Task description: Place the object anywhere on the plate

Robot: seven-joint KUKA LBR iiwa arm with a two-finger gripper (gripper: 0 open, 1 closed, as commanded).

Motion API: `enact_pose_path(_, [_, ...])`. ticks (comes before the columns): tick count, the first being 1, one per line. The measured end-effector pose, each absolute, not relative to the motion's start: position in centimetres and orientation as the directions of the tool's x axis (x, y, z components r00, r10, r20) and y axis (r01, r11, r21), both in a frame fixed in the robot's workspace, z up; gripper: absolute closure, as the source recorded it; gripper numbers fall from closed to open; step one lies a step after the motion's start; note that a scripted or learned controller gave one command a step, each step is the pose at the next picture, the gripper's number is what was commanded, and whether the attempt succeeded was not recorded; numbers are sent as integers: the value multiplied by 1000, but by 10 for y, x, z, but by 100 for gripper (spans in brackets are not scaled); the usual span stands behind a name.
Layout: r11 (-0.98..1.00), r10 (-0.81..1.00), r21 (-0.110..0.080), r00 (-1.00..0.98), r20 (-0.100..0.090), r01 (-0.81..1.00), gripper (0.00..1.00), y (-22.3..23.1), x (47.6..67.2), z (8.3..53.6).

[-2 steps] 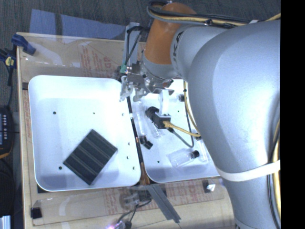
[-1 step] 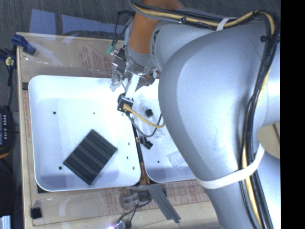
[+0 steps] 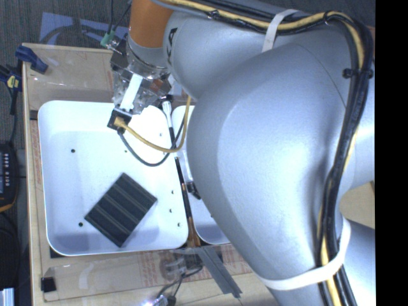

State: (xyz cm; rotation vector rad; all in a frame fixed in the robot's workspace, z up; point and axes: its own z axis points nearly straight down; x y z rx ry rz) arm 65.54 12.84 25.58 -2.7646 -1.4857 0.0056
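The pincer (image 3: 141, 95) hangs over the far end of the left white bin (image 3: 46, 171), close to the wall it shares with the right white bin (image 3: 210, 236). Whether it is wide or narrow I cannot tell, and nothing can be seen held in it. From there the task's thing, a dark ribbed rectangular slab (image 3: 121, 209), lies well apart toward the near end of the same bin and a little to the view's left, flat on the floor. Its long axis runs on a diagonal, from the view's lower left to upper right, so I judge the pincer must travel down the bin and turn to match that slant. Count: one slab, two bins, one arm (image 3: 268, 145), all on the wooden tabletop (image 3: 64, 75).
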Motion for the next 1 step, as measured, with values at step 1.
enact_pose_path(1, [-533, 846, -6, 533, -4, 846, 100, 55, 615, 224])
